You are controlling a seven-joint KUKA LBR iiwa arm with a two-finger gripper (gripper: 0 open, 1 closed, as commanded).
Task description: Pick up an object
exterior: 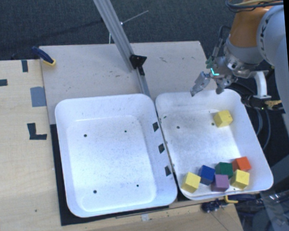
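Observation:
My gripper [210,85] hangs over the far edge of the right bin [197,143], its two grey fingers spread open with nothing between them. A yellow cube [222,118] lies alone in the bin, a short way below and to the right of the fingers. Along the bin's near edge sits a cluster of cubes: a yellow one [191,182], a blue one [207,174], a green one [223,169], a purple one [221,181], an orange one [242,164] and another yellow one [240,178].
The left bin [107,151] lies beside the right one, their rims meeting in the middle. A slanted metal rail [120,34] runs from the top down to a black bracket [138,61] behind the bins. Dark cables [266,122] hang right of the right bin.

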